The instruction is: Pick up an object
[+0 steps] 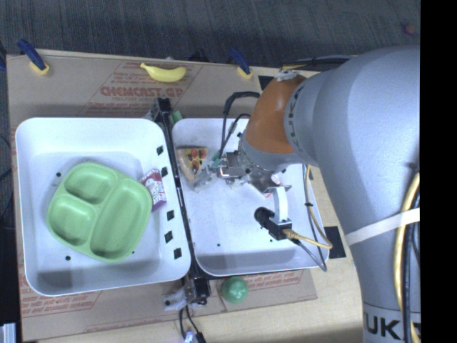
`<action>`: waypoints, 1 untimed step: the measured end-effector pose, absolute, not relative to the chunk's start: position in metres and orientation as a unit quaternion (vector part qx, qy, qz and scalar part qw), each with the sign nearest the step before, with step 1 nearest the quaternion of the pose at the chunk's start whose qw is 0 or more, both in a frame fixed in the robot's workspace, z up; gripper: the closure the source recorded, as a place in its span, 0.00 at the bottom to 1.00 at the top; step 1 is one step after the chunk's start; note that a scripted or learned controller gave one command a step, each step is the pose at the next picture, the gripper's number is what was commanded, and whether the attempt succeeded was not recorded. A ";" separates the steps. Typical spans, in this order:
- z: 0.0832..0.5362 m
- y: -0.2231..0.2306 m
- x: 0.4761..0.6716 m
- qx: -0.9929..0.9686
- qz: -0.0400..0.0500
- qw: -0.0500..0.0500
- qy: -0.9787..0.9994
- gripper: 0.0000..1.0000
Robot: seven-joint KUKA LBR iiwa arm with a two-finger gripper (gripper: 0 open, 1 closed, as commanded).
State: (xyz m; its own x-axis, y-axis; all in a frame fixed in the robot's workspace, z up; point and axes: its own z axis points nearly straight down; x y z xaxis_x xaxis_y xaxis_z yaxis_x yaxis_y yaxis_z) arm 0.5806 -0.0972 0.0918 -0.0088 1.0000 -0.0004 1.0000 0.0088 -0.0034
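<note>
So the big grey arm [357,156] with the orange band reaches in from the right and hangs over the right-hand shallow white bin [235,256], with its two-finger gripper [207,171] down near that bin's upper left corner. Right there sits a small wedge-shaped object with orange, red and tan colouring, maybe a toy pizza slice [191,160], lying on the bin floor close to the divider wall. The gripper tip is just beside it, possibly touching, but the view is too cluttered with cables and brackets to tell whether the fingers are open or closed, or whether anything sits between them. In the left-hand white bin [43,148] lies a light green plastic tray with three compartments [98,210], and a small dark red and white packet [154,187] rests against its right edge. A yellow toy banana [163,71] lies on the cardboard behind the bins, and a green ball [233,289] sits in front.
</note>
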 end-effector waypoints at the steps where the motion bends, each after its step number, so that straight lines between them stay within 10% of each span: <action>1: 0.102 -0.097 0.581 -0.703 0.002 0.002 -0.711 1.00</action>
State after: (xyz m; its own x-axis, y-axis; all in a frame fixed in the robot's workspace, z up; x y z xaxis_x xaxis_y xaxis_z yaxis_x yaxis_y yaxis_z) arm 0.5805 -0.0975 0.1016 -0.0109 0.9999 -0.0006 0.9999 0.0109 -0.0055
